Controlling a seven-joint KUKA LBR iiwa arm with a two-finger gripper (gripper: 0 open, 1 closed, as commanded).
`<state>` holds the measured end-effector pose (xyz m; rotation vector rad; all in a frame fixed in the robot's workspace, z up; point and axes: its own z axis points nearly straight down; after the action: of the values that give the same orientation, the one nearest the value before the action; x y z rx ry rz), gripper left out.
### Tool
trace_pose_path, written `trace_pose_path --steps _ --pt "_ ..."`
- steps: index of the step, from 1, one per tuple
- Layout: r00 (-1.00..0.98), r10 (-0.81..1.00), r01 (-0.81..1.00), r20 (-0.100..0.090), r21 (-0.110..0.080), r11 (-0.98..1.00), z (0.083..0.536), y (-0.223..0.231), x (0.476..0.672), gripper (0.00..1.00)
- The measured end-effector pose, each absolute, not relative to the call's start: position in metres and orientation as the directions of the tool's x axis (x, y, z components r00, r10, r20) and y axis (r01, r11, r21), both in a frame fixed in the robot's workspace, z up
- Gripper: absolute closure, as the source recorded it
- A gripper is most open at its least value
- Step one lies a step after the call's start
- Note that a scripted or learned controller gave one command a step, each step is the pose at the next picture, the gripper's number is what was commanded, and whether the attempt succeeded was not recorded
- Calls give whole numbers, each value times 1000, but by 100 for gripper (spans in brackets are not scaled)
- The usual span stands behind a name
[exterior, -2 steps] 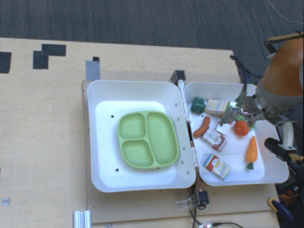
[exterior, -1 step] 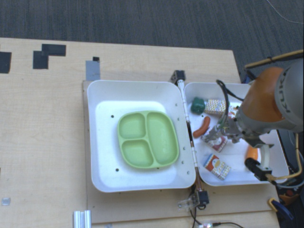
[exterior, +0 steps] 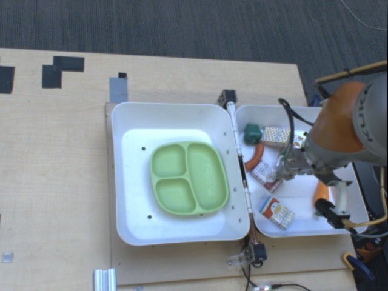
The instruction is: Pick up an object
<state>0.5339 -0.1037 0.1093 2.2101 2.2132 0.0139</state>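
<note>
We take the green divided plate [exterior: 188,178] as our landmark; it lies flat in the middle of the left bin [exterior: 124,180], which sits on the pale wooden surface [exterior: 54,180]. Well to the left of the plate, up near the far edge of the surface, we see dark tape patches [exterior: 60,70]. Just right of the plate runs the seam where the left bin meets the right bin [exterior: 303,228]. Right of the plate, past that seam, a small dark green object [exterior: 252,133] lies at the far end, with an orange-red sausage-shaped piece [exterior: 254,156] just beneath it and a speckled packet [exterior: 276,136] beside it. Farther right of the plate, the hand [exterior: 280,173] hangs low over a small red-and-white packet [exterior: 264,173], and we cannot tell whether its fingers are apart or together, or whether they touch the packet. Right of the plate and nearer the camera, a small printed box [exterior: 277,213] lies tilted on the bin floor, apart from the hand. Farthest right of the plate, the grey arm [exterior: 351,129] with its orange band covers that end of the bin, and an orange object [exterior: 321,192] peeks out beneath it.
</note>
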Motion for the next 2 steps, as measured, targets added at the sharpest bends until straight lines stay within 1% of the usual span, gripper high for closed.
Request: trace_pose_path --steps 1,2 --pt "-2 1000 1000 -3 16 2 109 -104 534 0" --pt "-3 1000 1000 -3 19 3 120 -103 535 100"
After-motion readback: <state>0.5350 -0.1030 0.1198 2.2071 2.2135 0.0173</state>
